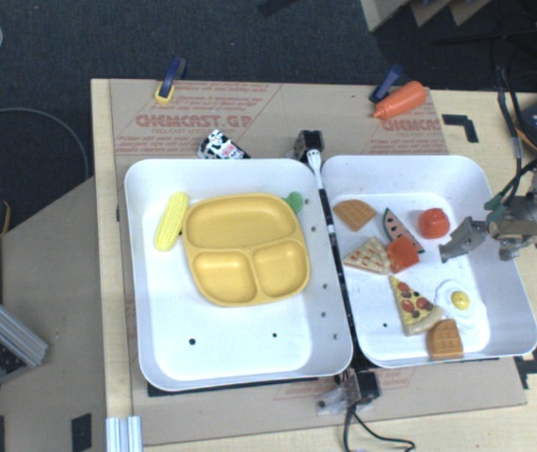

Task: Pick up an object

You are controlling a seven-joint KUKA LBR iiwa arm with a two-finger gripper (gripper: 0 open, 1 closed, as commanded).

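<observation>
The right bin (495,191) holds several toy foods: a red tomato (433,222), a watermelon slice (393,225), a brown cookie (353,215), a red block (403,252), a sandwich wedge (368,256), a pizza slice (412,305), a fried egg (457,299) and a waffle (445,340). My gripper (462,241) hangs over the right half of this bin, just right of the tomato and above the egg. It carries nothing that I can see.
The left bin (155,328) holds a yellow divided tray (245,248), a corn cob (170,220) and a small green piece (294,201). An orange carrot (400,100) and a black-and-white toy (219,146) lie on the board behind the bins.
</observation>
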